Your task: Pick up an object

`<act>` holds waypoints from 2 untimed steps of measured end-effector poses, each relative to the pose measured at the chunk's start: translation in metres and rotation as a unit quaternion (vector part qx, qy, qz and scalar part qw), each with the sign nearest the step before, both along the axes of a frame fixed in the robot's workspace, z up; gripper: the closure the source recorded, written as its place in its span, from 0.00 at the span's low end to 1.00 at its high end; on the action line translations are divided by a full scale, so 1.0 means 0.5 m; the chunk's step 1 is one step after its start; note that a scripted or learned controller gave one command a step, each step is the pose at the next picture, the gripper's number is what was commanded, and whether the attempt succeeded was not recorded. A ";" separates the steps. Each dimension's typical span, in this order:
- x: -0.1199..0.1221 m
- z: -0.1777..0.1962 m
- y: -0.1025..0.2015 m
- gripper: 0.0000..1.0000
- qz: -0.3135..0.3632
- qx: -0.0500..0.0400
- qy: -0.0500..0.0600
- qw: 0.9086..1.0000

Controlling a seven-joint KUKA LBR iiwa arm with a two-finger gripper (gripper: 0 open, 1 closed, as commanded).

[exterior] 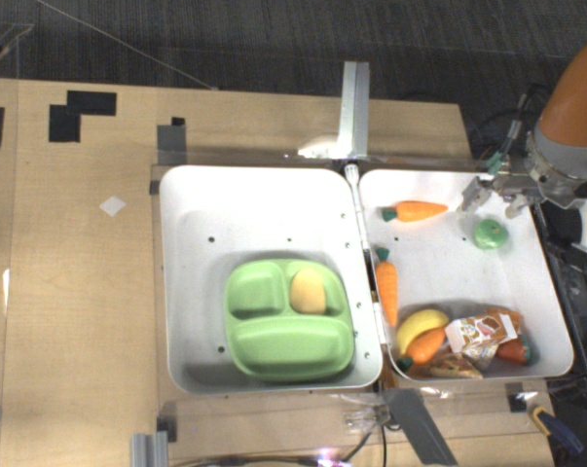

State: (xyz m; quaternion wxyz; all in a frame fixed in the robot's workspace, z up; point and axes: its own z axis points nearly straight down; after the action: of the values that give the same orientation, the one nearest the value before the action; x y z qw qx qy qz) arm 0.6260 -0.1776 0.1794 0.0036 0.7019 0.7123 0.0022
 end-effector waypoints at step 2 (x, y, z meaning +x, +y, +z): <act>-0.068 -0.023 -0.032 0.00 -0.012 0.000 0.001 1.000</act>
State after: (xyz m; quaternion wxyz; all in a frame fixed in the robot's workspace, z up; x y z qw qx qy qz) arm 0.5923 -0.1936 0.1678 0.0030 0.7102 0.7040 0.0017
